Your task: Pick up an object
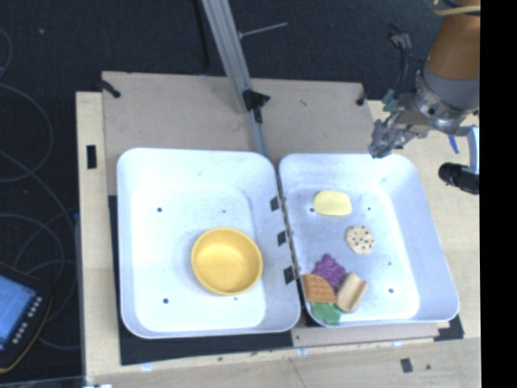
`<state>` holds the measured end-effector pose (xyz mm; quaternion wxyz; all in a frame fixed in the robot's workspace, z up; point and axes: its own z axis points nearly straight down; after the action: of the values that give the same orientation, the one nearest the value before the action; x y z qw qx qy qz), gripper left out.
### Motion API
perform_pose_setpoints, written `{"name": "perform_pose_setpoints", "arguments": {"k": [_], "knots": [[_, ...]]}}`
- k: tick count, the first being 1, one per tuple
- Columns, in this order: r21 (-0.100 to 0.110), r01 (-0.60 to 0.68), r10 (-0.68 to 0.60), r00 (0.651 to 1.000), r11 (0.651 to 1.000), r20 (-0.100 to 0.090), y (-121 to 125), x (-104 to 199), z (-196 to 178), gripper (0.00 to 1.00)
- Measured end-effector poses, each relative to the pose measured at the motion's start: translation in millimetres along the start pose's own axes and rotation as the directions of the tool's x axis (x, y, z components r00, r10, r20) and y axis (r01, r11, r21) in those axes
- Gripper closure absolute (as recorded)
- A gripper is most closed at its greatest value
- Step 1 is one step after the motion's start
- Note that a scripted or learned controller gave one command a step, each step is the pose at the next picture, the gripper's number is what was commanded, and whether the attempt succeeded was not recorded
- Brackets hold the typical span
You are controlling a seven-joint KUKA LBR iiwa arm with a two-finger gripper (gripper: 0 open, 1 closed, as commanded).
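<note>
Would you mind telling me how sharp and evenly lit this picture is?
Camera view: soft throughout; the white bins are bright and nearly washed out, while the floor around the bench is dark; the yellow bowl reads clearly, but the gripper is blurred and the toy food pile lacks detail.

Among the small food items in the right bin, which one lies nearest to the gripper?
The pale yellow piece, lying alone toward the bin's far side, is nearest the gripper. The speckled cookie lies farther, and the purple, waffle and bread items cluster at the near edge.
</note>
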<state>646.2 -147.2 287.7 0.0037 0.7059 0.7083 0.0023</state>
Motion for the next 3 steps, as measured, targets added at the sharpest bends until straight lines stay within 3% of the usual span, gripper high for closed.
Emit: {"name": "perform_pose_setpoints", "arguments": {"k": [2, 3], "knots": [[0.008, 0.003, -0.003, 1.0, 1.0, -0.002, -7.1, 100.6, 1.7, 1.0], [0.009, 0.002, -0.002, 1.0, 1.0, -0.001, -13.9, 145.2, 21.1, 1.0]]}}
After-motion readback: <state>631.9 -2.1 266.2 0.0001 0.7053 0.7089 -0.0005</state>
